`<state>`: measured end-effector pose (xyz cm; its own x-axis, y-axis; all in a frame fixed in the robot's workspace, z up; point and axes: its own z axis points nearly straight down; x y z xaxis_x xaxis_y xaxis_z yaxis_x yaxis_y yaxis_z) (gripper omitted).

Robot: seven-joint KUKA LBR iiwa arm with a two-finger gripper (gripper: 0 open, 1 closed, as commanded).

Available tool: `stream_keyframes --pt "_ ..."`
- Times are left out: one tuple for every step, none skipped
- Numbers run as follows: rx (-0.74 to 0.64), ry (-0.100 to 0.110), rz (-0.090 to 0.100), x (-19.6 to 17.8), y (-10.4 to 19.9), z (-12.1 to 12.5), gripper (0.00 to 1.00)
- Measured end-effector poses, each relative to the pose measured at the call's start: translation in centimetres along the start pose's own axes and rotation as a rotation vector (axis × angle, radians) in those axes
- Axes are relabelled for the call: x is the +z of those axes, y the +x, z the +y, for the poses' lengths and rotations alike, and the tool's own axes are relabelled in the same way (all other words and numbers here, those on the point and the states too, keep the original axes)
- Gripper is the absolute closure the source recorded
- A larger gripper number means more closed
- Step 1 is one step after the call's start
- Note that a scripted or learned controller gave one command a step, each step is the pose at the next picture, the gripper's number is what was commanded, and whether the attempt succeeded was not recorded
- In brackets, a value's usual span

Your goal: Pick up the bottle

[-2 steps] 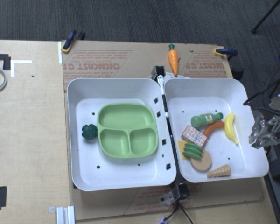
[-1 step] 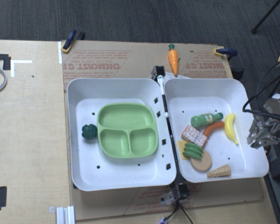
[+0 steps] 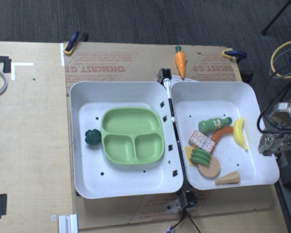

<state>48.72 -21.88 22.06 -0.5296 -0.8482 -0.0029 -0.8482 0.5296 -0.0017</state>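
Nearest us, the cone (image 3: 227,178) lies at the front edge of the right bin (image 3: 247,98), just beside the round cookie (image 3: 209,169). We see the gripper (image 3: 274,142) at the far right, outside the right bin's rim and low beside it, with cables looping above; we cannot tell its state, too blurred and cluttered. The bottle (image 3: 214,124), green, lies on its side mid right bin, well apart from the gripper, with the banana (image 3: 239,133) between them. Sausage (image 3: 221,133) just below bottle, cracker box (image 3: 201,141) and green pickle (image 3: 200,157) near. Left bin (image 3: 82,130) holds a green divided tray (image 3: 133,135), broccoli (image 3: 92,137) beside it. Carrot (image 3: 180,61) on cardboard (image 3: 102,64) behind bins, wooden bench (image 3: 29,144), dark carpet beyond.
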Motion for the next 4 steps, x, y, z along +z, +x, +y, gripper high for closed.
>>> stream_keyframes --pt "-0.364 -0.002 0.000 1.0 0.7 0.6 1.00" --pt "-0.754 -0.003 -0.001 -0.2 -1.9 2.3 1.00" --pt "-0.765 -0.003 -0.001 0.2 -1.8 2.2 1.00" --pt "-0.861 -0.003 -0.001 0.6 -0.9 1.7 1.00"
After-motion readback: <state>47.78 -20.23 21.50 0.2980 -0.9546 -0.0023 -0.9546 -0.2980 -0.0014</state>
